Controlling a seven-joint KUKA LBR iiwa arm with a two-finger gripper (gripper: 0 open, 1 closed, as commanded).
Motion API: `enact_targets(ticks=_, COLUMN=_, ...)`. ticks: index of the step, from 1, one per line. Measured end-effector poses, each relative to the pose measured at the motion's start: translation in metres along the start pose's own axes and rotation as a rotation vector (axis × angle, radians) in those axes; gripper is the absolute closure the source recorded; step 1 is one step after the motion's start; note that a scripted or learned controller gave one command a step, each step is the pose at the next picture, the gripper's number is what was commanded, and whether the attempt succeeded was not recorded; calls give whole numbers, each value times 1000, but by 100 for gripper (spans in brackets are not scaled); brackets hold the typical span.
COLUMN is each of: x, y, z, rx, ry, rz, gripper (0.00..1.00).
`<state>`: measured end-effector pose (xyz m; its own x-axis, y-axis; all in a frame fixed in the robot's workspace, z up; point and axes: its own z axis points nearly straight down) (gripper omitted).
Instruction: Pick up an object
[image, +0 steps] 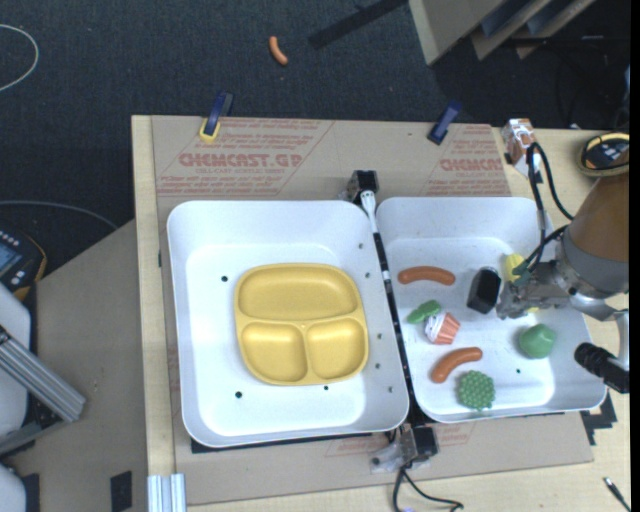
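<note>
- Green ball (537, 341): a smooth, round toy near the right end of the right bin (455, 208). It lies just beside the gripper and apart from the other toys. Judged from these positions, it is the nearest candidate for a pick.
- Gripper (518, 305): it hangs low over the right bin, between the ball and the bin's far wall, on an arm reaching in from the right. Whether it is wide or narrow cannot be told at this slant, and nothing is seen held in it.
- Upper sausage (427, 276) and lower sausage (456, 364): orange-red, glossy rods with rounded ends. Both lie flat on the bin floor, well apart from one another.
- Orange-and-white toy (440, 327): a small cone-like piece with a green leaf at one end, lying between the two sausages.
- Broccoli (475, 389): a green, knobbly lump near the front wall, just beside the lower sausage.
- Yellow plate (300, 322): a matte plastic plate with rounded corners and three compartments, all bare. It sits at the middle of the left bin (185, 265).
- Bins: shallow white trays with rounded rims, set side by side and touching along the middle. This probably keeps loose toys within reach of the arm.
- Cardboard sheet (260, 150): brown and printed, it lies under both bins and is clipped at its far edge.
</note>
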<state>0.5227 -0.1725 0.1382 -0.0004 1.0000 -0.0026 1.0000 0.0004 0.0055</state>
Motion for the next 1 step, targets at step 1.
enact_targets(ticks=1, x=6, y=2, z=-45, rx=-1, ry=0, rz=-1, gripper=100)
